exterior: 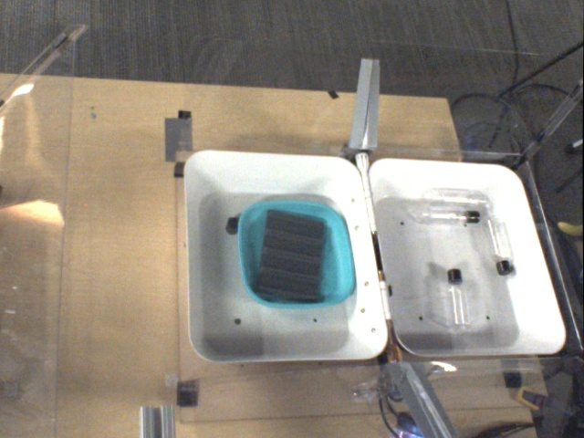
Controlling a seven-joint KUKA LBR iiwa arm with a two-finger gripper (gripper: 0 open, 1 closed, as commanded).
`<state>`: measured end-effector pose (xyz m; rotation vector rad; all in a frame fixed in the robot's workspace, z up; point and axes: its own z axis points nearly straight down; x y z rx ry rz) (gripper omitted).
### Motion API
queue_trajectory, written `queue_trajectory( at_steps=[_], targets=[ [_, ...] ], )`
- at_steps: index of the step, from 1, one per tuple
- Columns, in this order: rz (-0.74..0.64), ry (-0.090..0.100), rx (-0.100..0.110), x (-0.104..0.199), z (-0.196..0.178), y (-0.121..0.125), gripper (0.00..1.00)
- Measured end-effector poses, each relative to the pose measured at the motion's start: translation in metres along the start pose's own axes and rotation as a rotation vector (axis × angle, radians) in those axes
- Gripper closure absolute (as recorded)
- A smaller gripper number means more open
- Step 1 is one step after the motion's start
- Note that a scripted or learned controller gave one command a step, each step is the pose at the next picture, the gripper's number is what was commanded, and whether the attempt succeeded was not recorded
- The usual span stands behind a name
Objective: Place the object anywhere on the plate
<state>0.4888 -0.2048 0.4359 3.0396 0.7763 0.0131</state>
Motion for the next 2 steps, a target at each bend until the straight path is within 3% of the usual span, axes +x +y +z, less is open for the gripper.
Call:
queue_trajectory(
  at_steps=[2],
  targets=[
    [0.223,-0.001,-0.002,-0.0004,-0.0002,0.0005,0.0]
  ],
)
